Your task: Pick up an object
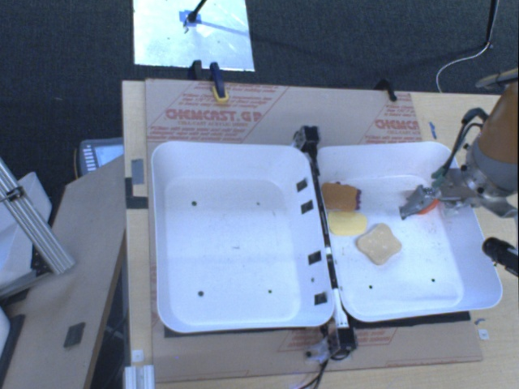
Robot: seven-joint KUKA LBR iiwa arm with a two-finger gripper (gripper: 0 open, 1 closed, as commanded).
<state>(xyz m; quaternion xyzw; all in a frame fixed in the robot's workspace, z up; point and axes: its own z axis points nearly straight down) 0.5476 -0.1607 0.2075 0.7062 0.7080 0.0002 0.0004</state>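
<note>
Jaws (415, 204), clenching something orange, hang over the right bin (454, 298); board (212, 113) behind reads "CHEMCAST GP".

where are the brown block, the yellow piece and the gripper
brown block (341, 195), camera view, middle of its top face
yellow piece (349, 224), camera view, centre of its flat top
gripper (413, 207), camera view, midway between its fingertips
</note>
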